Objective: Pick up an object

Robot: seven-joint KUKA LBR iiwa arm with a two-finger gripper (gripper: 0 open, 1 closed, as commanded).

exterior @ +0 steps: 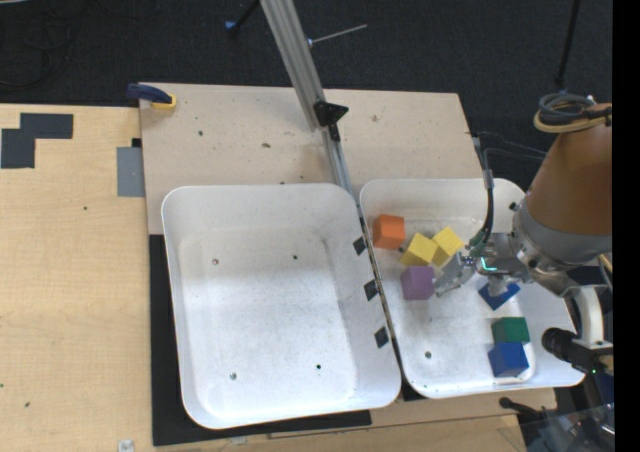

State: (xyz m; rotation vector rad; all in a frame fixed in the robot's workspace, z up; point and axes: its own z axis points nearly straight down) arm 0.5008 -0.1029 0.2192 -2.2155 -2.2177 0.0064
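I am at the reaching step: my gripper, I cannot tell how wide, sits by the purple block mid-right and must close on it.

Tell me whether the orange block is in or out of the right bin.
In. The orange block sits on the floor of the right bin, near its upper left corner, beside the yellow blocks.

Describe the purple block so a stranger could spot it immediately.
Look in the right bin, the one holding the blocks. Near its left wall sits a cluster: an orange block, two yellow blocks, and below them the purple block. It is the only purple one, just left of the gripper.
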